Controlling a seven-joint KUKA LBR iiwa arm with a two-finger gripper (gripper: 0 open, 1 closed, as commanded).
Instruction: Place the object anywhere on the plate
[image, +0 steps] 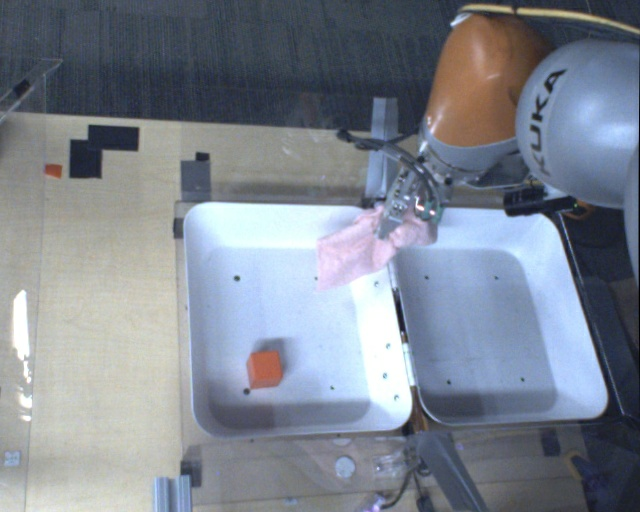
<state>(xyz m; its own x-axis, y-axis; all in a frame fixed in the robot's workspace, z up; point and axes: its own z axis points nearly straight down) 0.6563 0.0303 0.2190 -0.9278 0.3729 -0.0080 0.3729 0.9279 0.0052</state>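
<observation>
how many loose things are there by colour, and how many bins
pink cloth: 1, hanging from the gripper over the bins' shared edge
orange block: 1, in the left bin
white bins: 2, left and right bin
total: 4

The pincer (405, 205) is dull metallic grey with a speck of green on it, and directly below and to its left hangs a pale pink cloth (352, 253), faintly mottled. Above the pincer the arm (560, 90) is light grey with dark lettering, banded in glossy orange. Well below and to the left of the pincer sits a small orange-red block (265, 369) in the left bin (210, 300), which is plain white with a few tiny dark dots. The right bin (560, 330), below the pincer's right, is white too, shaded greyer. Far left of the pincer the desk (90, 320) is pale yellow-tan wood, bearing black rectangular patches (100, 148) and a tiny orange square (53, 171).
</observation>
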